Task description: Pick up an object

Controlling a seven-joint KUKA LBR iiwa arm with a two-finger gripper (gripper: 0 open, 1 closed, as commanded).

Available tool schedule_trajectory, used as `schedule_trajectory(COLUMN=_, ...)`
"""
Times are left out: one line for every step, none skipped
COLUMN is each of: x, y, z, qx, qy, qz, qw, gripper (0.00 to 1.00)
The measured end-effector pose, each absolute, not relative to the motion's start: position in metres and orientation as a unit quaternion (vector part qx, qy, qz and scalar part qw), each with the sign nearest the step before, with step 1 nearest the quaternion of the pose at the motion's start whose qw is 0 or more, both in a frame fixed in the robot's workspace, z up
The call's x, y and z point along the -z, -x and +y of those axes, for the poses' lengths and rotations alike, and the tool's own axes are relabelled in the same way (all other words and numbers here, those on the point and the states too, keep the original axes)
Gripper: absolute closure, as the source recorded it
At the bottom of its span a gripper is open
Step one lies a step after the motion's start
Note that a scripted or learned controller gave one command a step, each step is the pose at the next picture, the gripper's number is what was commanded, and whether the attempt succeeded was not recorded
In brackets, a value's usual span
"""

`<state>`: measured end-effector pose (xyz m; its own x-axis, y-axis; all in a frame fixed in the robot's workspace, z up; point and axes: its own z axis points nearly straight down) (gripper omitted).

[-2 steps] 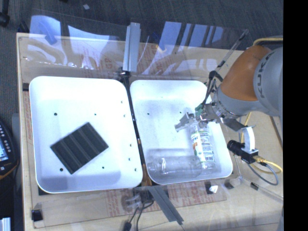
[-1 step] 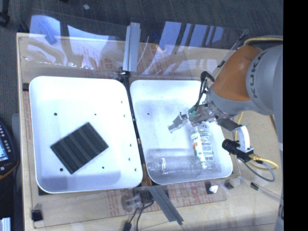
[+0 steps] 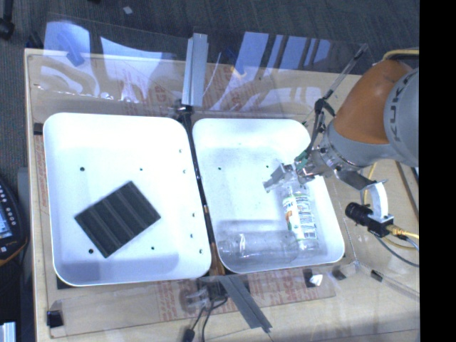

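Right bin [image 3: 214, 191], clear bottle [image 3: 299, 216] just below hand [image 3: 285, 177] (grip state unclear).

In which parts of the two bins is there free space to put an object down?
Free: the left bin above the dark ridged pad, and the right bin's upper left. Crowded: its lower right, where the tool is at the clear bottle above a clear cup.

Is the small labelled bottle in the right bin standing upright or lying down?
Lying down. The bottle rests on its side on the floor of the right bin, its length running from the tool toward the bin's near edge.
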<state>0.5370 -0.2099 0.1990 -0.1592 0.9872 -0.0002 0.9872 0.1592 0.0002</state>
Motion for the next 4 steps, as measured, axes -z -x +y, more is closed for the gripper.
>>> schedule_trajectory(x=-0.209, y=-0.538, z=-0.21, qx=-0.0001, qy=-0.647, qz=0.763, qw=0.001, gripper=1.0)
schedule_trajectory(x=-0.209, y=-0.538, z=-0.21, qx=-0.0001, qy=-0.647, qz=0.763, qw=0.001, gripper=0.0)
schedule_trajectory(x=-0.111, y=-0.604, z=-0.209, qx=0.0007, qy=-0.672, qz=0.741, qw=-0.001, gripper=0.0)
schedule_trajectory(x=-0.207, y=-0.569, z=-0.21, qx=0.0001, qy=-0.642, qz=0.766, qw=0.0, gripper=0.0)
